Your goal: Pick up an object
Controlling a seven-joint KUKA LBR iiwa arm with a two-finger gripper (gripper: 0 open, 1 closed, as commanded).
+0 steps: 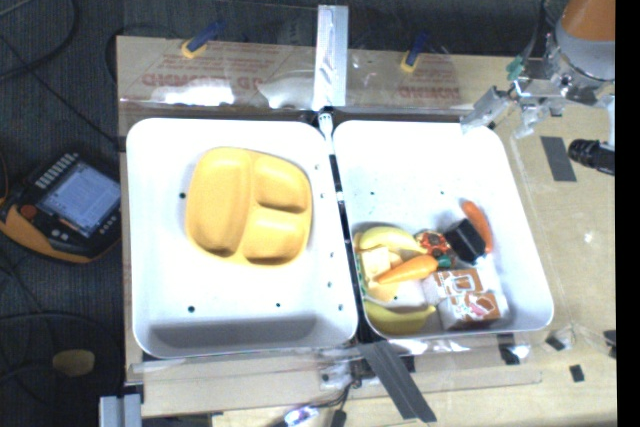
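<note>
I see the arm (592, 0) at the upper right of the camera view, grey with its orange band showing near the top edge. The gripper (515, 110) sits above the surface (575, 245), just past the far right corner of the right bin (420, 155). From this angle I cannot tell whether the jaws are released or clenched; nothing is visible between them.

The objects lie well apart from the jaws, in the near half of the right bin. I note the following there:

- A carrot (407, 268) lies tilted across a yellow bowl (385, 245).
- A banana (398, 319) curves along the near edge of that bowl, beside the bin's near wall.
- A small carton (468, 298) with orange and white printing rests just right of the carrot.
- A black block (464, 240) sits above the carton, touching an orange-red oblong piece (478, 221) on its right.

The far half of the right bin, nearest the jaws, shows bare white floor.

The left bin (160, 315) holds one large yellow divided tray (248, 205), placed toward its centre. A vertical post (332, 55) stands behind the seam between the two bins. An orange handheld pendant (62, 205) lies on the floor to the left of the surface.
</note>
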